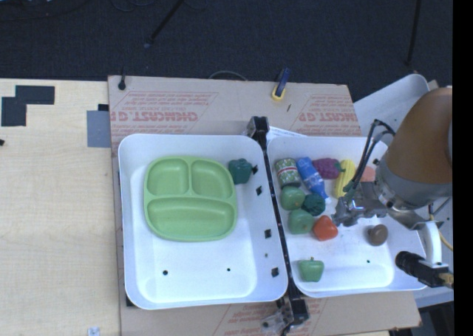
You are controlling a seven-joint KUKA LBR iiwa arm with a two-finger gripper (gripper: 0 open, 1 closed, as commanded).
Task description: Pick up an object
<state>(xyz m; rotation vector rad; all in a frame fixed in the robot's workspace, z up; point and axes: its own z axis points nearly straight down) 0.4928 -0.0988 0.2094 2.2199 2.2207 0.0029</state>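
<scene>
We see the tool (346, 213) low in the right bin (355, 277), just beside the red object (325, 229) near the bin's middle, probably lining up a grasp; its grip we cannot tell.

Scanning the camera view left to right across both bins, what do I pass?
Green divided plastic plate → dark teal toy beside its right edge → divider between the bins → green toy pepper → red tomato-like toy → gripper → brown round toy.
</scene>
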